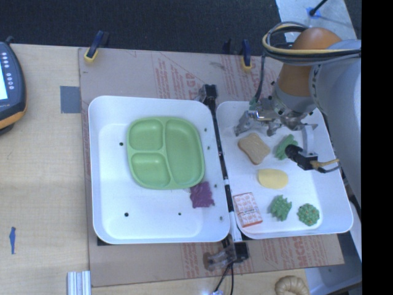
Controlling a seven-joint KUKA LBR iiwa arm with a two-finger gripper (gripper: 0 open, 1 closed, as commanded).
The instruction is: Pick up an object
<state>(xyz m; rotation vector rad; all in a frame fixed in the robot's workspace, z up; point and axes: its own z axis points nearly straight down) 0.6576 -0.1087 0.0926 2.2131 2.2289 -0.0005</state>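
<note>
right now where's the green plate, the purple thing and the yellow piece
green plate (178, 155), camera view, bare floor of its large compartment
purple thing (201, 195), camera view, its middle
yellow piece (272, 178), camera view, its middle

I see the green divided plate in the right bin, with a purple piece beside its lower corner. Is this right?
Not quite. The camera view shows the green divided plate in the left bin, not the right one. The purple piece does lie beside its lower corner.
</note>
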